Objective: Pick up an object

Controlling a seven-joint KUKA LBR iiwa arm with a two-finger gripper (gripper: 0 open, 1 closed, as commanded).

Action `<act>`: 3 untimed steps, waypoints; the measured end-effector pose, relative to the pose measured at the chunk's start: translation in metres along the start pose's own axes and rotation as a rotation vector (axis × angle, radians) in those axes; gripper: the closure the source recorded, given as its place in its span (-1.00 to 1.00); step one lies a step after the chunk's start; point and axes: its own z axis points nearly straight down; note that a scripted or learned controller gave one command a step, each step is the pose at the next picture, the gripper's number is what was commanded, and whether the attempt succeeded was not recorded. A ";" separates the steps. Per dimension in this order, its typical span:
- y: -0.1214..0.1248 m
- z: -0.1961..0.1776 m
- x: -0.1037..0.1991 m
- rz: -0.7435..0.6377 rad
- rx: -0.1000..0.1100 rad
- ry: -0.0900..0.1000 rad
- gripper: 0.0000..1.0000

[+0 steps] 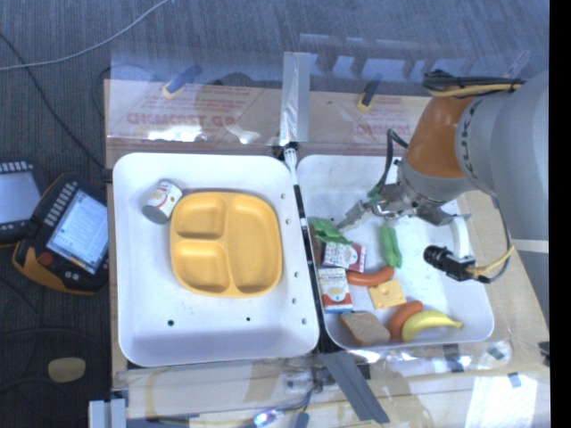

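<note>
The grey arm (500, 141) with its orange band reached in from the right over the right bin (482, 333); its gripper (379, 205) hung low above the bin's upper middle, and whether it was released or clenched could not be told; nothing showed in its grasp. Just below it lay the toy foods: a green pea pod (390, 246), slim and glossy, standing nearly upright; a leafy green piece (326, 231) by the bin's left wall; two small printed cartons (337, 271) one above the other; an orange sausage (369, 276) lying flat; a yellow cheese square (386, 294); a brown bread slice (364, 328); a red tomato (403, 313) touching a yellow banana (430, 324) at the lower edge. The left bin (134, 328) held a yellow divided plate (225, 242) at its centre and a small can (161, 200) on its side near the plate's upper left corner.
</note>
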 end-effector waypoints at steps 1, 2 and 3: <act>-0.058 -0.001 -0.040 0.025 -0.003 -0.002 -1.00; -0.056 -0.011 -0.039 0.025 -0.007 -0.001 1.00; -0.056 -0.011 -0.039 0.025 -0.007 -0.001 -1.00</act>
